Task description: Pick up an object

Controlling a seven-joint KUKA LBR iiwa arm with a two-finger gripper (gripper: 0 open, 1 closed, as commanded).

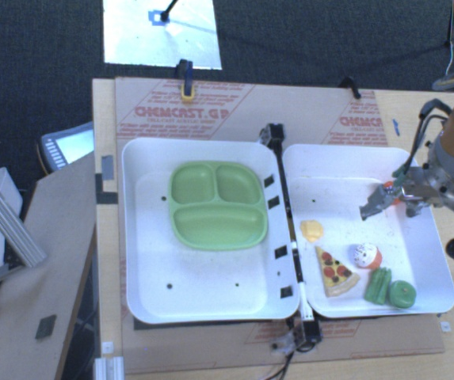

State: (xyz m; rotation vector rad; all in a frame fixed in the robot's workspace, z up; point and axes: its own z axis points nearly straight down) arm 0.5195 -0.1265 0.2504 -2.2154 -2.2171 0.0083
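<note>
Two white bins share your bench, toys in the right bin (429,248).
Your gripper (379,201) hangs above them with nothing held; whether it is spread is unclear. The pizza slice (336,271) lies near the front, reachable.

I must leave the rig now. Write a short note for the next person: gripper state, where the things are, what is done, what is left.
Gripper: above the right bin, near its right side; nothing visible between the fingers, whether open or shut is unclear.
Right bin, front part: yellow piece, pizza slice, white and orange ball, green toy.
Left bin: green divided plate.
Done: nothing picked yet.
Left: lower onto one object, grasp it, lift.
</note>
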